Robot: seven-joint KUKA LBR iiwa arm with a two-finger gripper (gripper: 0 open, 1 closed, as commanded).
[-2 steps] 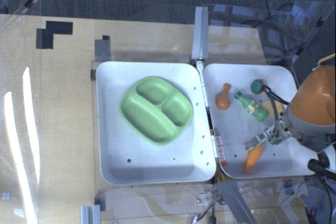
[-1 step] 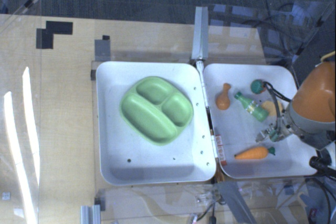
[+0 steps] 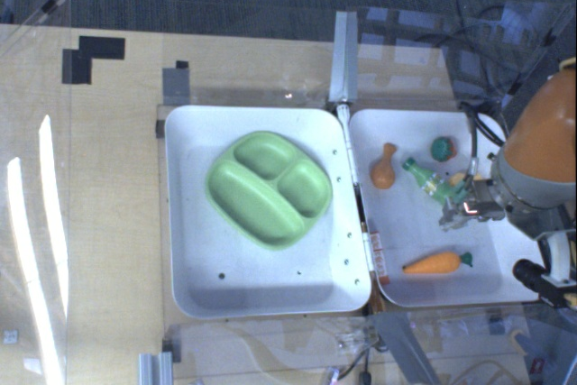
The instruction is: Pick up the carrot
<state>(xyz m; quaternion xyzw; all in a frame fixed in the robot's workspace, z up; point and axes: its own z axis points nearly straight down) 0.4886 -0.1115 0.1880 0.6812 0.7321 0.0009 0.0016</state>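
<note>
Carrot [image 3: 436, 263] (tapered, smooth orange, green-tipped) lies in right bin [image 3: 397, 288].

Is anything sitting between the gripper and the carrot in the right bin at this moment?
Nothing visible blocks it. The carrot lies alone on bare bin floor near the front of the right bin, with the gripper just behind it. The green bottle and the other toys lie farther back.

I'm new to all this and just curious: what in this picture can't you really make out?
- The hand, camera view: small and blurred against a green bottle, so open or shut is unclear.
- The arm: cut off by the right edge.
- Small teal object in the right bin: too small to identify.
- The carrot lies plain, untouched.
</note>
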